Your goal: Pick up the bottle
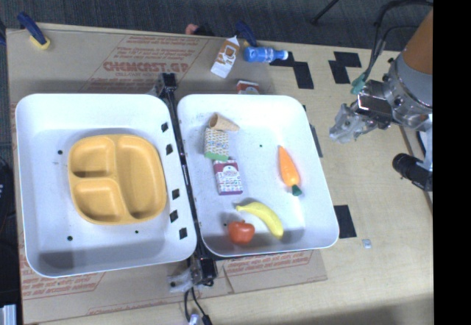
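Note:
The bottle (262,55) is small and blue with a white label. It lies on its side on the bench behind the right bin (313,169), outside both bins. My gripper (346,126) hangs over the bench just right of that bin's far right corner, well to the right of the bottle and nearer the front. Nothing shows in the gripper.
The right bin holds a patterned carton (218,141), a maroon box (229,177), a carrot (288,167), a banana (262,218) and a tomato (241,231). A yellow divided plate (116,177) lies in the left bin (29,169). A small carton (225,57) lies left of the bottle.

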`<state>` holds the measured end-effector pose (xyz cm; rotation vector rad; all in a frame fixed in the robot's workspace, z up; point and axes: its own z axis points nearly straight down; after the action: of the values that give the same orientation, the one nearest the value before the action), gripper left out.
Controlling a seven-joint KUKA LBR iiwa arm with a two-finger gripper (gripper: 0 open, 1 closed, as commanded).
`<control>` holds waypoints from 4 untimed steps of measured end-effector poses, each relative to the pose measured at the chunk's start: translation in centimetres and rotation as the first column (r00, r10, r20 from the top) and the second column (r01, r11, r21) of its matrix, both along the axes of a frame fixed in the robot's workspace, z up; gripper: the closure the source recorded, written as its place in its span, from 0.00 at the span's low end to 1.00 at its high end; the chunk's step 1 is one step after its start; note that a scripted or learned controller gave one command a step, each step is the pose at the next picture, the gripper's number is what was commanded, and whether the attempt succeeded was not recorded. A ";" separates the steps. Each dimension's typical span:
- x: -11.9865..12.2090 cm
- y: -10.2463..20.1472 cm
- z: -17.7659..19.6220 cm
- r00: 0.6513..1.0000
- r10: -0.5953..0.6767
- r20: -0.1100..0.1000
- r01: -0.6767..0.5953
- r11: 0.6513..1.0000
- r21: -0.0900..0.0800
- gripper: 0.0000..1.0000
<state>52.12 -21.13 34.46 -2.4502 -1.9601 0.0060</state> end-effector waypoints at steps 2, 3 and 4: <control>-4.5 1.0 -5.1 0.900 -0.436 0.000 0.436 0.900 0.000 1.00; -4.5 1.0 -8.1 0.801 -0.599 -0.002 0.599 0.801 -0.001 1.00; -4.5 0.5 -10.0 0.752 -0.659 -0.003 0.659 0.752 -0.002 1.00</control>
<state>47.57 -20.67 24.45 -2.9810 -0.9707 0.0087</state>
